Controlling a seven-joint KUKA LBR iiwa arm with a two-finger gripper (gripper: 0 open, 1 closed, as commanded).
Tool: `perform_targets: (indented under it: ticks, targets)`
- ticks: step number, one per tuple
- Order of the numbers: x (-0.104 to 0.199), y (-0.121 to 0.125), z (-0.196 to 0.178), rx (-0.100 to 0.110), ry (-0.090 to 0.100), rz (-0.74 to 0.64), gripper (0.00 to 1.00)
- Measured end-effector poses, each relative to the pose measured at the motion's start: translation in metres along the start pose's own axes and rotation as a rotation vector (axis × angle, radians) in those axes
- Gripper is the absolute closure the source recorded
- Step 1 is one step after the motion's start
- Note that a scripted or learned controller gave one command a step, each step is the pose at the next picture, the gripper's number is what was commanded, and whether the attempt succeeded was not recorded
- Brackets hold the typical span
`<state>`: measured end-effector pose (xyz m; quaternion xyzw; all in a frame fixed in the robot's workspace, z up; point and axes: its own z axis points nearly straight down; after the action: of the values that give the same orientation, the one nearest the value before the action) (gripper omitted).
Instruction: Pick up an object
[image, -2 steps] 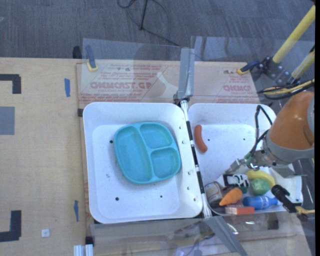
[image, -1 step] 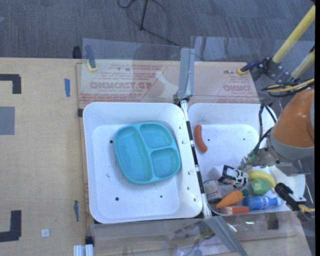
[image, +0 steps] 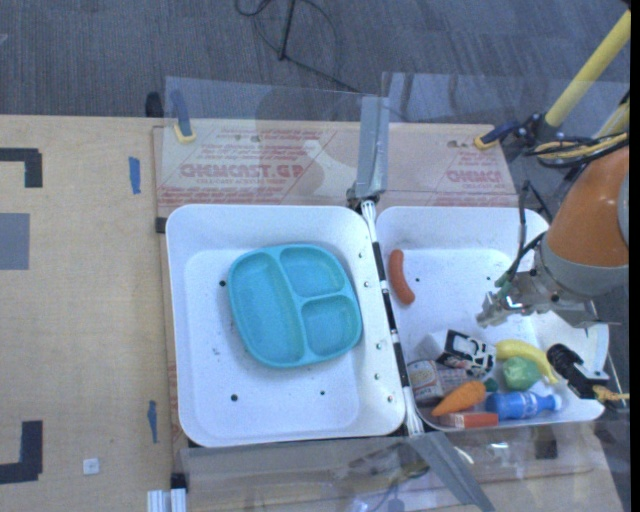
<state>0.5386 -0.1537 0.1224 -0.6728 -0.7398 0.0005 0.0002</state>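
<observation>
Camera view, claw (image: 503, 303) above right bin (image: 440, 228)

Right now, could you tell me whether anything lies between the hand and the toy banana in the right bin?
Nothing visible does. The hand sits above bare bin floor just up-left of the banana. The black-and-white toy lies to the banana's left and the green toy just below it, both off that line.

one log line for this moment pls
gripper above right bin, nothing seen held | banana nearest | blue plate in left bin
</observation>
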Motion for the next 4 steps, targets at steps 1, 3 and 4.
perform_targets:
  ticks: [1, 3, 4]
  targets:
    - [0.000, 0.000, 0.000, 0.000, 0.000, 0.001, 0.00]
    - [-0.012, 0.071, 0.035, -0.008, -0.003, -0.200, 0.00]
    - [-0.037, -0.022, 0.035, -0.007, -0.004, -0.166, 0.00]
